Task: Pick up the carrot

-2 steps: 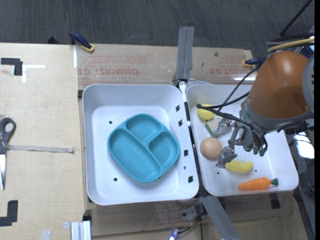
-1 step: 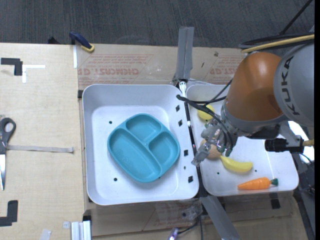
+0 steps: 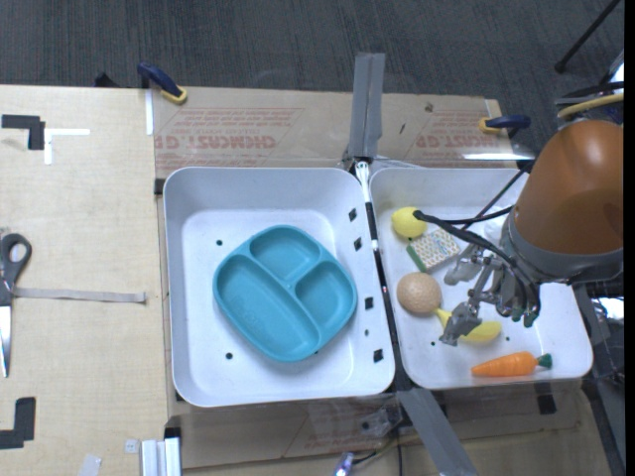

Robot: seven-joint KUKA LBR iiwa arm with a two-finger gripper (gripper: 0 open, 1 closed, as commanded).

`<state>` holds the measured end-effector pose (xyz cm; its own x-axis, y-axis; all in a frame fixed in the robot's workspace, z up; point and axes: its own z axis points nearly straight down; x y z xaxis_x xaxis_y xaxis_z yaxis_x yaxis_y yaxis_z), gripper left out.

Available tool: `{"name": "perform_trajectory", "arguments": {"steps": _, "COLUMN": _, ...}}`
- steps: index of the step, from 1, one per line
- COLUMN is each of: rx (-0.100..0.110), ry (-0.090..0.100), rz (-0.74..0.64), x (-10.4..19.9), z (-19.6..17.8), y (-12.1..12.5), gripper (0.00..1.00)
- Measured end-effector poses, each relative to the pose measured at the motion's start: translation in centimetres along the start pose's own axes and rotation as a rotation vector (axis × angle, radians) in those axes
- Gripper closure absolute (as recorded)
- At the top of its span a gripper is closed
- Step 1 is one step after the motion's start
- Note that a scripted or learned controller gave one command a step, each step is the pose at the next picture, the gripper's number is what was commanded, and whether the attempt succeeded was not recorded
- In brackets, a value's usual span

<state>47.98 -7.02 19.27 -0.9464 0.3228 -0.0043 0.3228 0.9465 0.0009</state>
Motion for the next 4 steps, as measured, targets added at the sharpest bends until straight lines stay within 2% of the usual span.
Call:
{"name": "perform_trajectory", "arguments": {"steps": 1, "rx": 0.000, "ry": 0.001, "rz": 0.033, "x": -1.5, "z": 6.9, "y": -4.7, "gripper": 0.00}}
{"name": "perform_trajectory", "arguments": {"steps": 2, "rx": 0.001, "ry": -0.002, "rz": 0.129, "x": -4.5, "z": 9.8, "y": -13.5, "gripper": 0.00}}
{"name": "perform_trajectory", "arguments": {"steps": 3, "rx": 0.000, "ry": -0.008, "rz": 0.125, "x": -4.8, "z": 8.7, "y": -13.4, "gripper": 1.00}}
{"name": "perform_trajectory", "arguments": {"steps": 4, "rx": 0.000, "ry": -0.002, "rz": -0.282, "x": -4.9, "z": 0.6, "y": -14.4, "gripper": 1.00}}
